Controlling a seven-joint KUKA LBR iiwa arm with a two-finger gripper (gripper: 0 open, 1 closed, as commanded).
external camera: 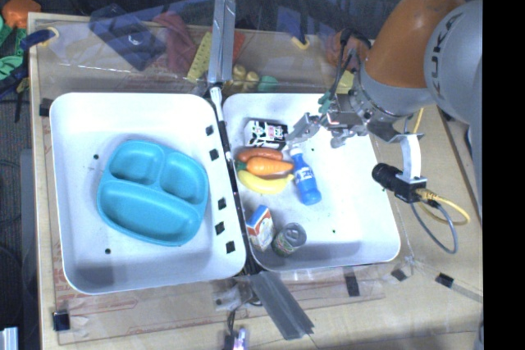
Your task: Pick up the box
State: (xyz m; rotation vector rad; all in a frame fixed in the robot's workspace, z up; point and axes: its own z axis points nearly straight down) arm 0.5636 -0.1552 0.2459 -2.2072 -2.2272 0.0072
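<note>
My claw (pixel 302 129) hangs over the right bin (pixel 361 209), just above the blue bottle (pixel 305 181); I cannot tell how it is set. The box (pixel 260 226) stands below the bottle, left of a can (pixel 289 238). A carrot (pixel 266 167) and banana (pixel 262 182) lie left of the bottle. Left bin (pixel 74 135): blue tray (pixel 153 192).
</note>
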